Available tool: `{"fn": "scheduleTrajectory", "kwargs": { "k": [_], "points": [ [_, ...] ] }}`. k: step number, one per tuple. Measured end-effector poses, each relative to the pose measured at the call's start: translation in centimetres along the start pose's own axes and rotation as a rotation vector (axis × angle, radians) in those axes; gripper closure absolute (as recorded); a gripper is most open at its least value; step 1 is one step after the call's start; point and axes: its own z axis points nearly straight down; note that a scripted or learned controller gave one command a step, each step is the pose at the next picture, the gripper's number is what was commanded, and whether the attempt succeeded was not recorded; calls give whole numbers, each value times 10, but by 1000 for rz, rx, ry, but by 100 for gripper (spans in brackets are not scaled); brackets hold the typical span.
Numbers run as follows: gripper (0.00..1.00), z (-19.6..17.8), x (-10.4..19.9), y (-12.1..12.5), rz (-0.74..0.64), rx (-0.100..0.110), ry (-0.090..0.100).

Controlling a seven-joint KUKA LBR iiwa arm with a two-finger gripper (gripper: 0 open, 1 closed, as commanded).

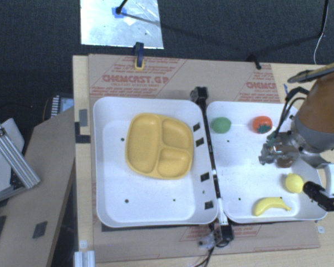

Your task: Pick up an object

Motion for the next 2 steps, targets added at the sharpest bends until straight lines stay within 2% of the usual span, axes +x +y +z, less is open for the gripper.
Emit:
{"fn": "scheduleTrajectory", "kwargs": {
  "k": [1, 2],
  "points": [
    [100, -54, 0, 3, 0, 0, 0],
    [100, -47, 49, 5, -5, 5, 3]
  ]
}}
